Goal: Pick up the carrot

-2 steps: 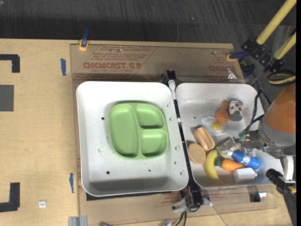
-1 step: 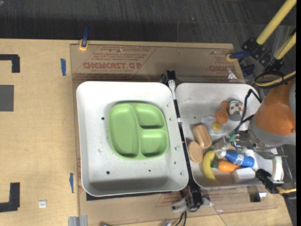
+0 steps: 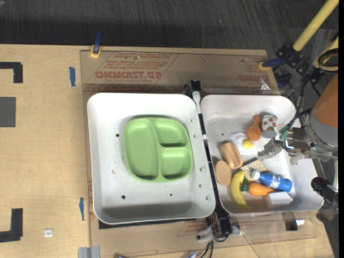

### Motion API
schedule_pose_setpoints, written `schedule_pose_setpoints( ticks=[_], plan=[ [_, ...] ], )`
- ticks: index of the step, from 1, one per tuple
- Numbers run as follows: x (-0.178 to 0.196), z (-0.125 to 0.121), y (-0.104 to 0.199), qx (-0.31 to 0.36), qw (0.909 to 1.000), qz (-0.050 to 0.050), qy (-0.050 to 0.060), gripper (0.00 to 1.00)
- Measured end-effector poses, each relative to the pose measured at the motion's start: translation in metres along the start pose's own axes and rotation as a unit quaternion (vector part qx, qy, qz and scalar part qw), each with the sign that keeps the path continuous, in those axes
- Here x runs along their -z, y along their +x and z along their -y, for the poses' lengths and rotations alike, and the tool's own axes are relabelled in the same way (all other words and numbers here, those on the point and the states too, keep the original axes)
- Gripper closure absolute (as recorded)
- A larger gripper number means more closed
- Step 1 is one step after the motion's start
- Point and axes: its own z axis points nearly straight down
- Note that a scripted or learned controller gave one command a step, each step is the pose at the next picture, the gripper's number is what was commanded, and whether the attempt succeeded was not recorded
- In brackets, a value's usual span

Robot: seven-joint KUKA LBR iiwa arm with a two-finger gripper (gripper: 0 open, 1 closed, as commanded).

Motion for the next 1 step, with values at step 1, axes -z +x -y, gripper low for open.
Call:
schedule_pose_setpoints(
  ticks=[1],
  plan=[
    [-0.1022, 0.0031, 0.0097, 0.198, 0.9802, -0.001, 0.001, 0.00]
  ],
)
